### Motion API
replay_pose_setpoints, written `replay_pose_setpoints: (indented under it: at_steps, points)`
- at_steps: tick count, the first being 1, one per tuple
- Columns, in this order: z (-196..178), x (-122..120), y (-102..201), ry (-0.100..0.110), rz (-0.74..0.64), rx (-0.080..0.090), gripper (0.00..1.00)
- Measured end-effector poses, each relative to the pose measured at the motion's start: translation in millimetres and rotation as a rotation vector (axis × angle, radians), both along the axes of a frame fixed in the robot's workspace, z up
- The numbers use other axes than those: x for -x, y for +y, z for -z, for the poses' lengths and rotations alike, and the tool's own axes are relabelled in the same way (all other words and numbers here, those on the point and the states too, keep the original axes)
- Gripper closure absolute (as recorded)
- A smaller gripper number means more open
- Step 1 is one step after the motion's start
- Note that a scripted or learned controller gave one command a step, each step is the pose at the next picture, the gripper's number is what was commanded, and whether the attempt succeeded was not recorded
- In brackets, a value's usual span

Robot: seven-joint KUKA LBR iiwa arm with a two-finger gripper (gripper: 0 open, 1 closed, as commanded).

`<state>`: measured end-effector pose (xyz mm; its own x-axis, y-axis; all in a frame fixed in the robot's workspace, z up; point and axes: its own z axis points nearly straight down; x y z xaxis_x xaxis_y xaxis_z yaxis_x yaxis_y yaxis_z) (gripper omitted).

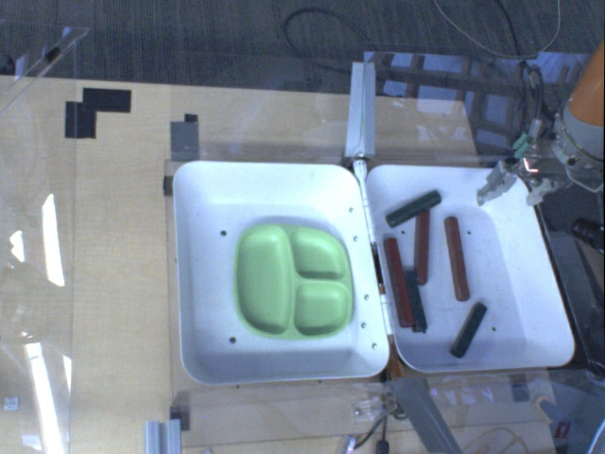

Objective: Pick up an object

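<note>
The right white bin [529, 348] holds several sticks. A dark green stick [413, 208] lies tilted at its upper left. Below it run a reddish-brown stick [422, 246], a second red one [398, 282] by the left wall and a dark stick [416, 301] beside that. Another reddish-brown stick [458, 257] lies mid-bin, and a dark green one [469, 329] sits near the front. My gripper [515, 185] hangs over the bin's upper right corner, fingers [493, 188] spread apart with nothing between them.
The left white bin [198, 206] holds a green three-compartment tray [291, 279]. A metal divider bar [361, 112] stands behind the seam between the bins. Cables trail on the dark floor at the back, and the wooden bench stretches to the left.
</note>
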<state>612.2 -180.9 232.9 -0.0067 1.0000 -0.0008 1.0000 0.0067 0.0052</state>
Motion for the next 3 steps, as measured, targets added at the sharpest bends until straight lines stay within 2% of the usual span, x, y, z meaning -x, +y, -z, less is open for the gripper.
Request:
replay_pose_setpoints:
  at_steps: [1,2,3]
  points:
    - [100,-12,4,0.001,-0.078,0.000,0.00]
    - [143,34,28,-0.009,-0.118,0.003,0.00]
    - [129,30,30,-0.019,-0.121,0.004,1.00]
